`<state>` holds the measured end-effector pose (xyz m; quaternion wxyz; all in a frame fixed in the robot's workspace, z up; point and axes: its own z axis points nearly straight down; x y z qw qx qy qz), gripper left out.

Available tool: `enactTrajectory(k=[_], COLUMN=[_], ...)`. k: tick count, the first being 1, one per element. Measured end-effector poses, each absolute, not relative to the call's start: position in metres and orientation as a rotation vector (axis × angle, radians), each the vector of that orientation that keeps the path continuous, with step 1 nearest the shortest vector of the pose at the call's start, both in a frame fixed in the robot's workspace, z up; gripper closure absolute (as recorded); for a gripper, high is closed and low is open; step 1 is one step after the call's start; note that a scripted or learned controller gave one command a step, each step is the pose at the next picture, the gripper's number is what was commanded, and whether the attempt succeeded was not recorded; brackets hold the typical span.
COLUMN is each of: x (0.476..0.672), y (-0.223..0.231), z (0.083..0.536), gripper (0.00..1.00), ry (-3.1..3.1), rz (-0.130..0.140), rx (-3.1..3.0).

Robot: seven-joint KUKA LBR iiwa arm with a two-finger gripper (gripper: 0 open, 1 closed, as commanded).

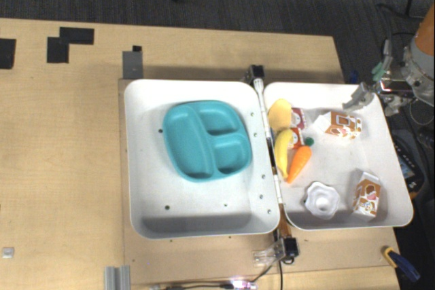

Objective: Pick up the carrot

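The carrot [299,161] lies at the right bin's [394,166] left wall, touching a banana [283,149] and close under a lemon [279,113]; a grab could catch fruit or wall instead. Two cartons [342,125] and a white cup [321,200] share that bin. The left bin [146,146] holds a teal tray [206,139]. The pincer [358,97] hovers at the upper right; I cannot tell its spread.

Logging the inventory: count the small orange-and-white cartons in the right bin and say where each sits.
2. One carton lies near the right bin's far edge, close to the gripper. The other carton stands at the near right corner, beside the clear cup. None seems hidden.
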<state>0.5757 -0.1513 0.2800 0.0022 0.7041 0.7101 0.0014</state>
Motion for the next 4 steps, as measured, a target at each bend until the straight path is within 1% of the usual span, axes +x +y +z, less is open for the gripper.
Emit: enactTrajectory(k=[1, 2, 3, 4], x=[0.532, 0.539, 0.542, 0.546], y=[-0.082, -0.095, -0.094, 0.004], z=[0.145, 0.087, 0.099, 0.188], gripper=[0.00, 0.00, 1.00, 1.00], ry=[2.436, 2.263, 2.263, 2.190], rz=[-0.001, 0.007, 0.015, 0.016], rx=[1.992, 2.172, 2.161, 2.247])
